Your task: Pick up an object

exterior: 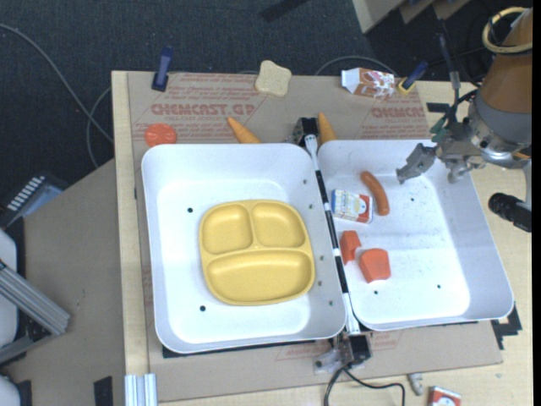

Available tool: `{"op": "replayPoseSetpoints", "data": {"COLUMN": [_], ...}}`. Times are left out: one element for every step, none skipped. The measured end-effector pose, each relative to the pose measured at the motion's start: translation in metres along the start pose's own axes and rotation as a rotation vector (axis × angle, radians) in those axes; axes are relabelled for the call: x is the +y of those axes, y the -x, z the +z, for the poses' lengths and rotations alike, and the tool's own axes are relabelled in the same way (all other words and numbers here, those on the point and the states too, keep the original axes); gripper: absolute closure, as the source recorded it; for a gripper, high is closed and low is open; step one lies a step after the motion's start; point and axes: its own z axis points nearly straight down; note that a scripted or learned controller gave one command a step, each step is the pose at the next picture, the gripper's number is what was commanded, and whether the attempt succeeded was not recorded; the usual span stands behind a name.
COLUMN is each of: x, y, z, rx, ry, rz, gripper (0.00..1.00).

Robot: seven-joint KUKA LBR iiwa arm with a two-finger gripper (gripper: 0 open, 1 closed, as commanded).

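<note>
Camera view, hand (420, 161): above the right bin (473, 260), at its 1 o'clock corner; nothing between the fingers; whether they are spread or closed cannot be told.
Camera view, sausage (374, 192): lies in the right bin at about 10 o'clock, just beside the small carton (352, 205).
Camera view, orange blocks (368, 258): near the bin's 8 o'clock side.
Camera view, left bin (169, 227): holds the yellow divided tray (255, 251).
Handling, judged: sausage likely light, smooth, prone to roll; grip across its narrow middle.
</note>
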Motion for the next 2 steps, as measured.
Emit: {"op": "replayPoseSetpoints", "data": {"x": [0.061,0.062], "y": [-0.052,-0.051], "z": [0.140,0.128], "rx": [0.001,-0.001], "ry": [0.001,0.005], "rz": [-0.001,-0.001], "gripper": [0.00,1.00]}}
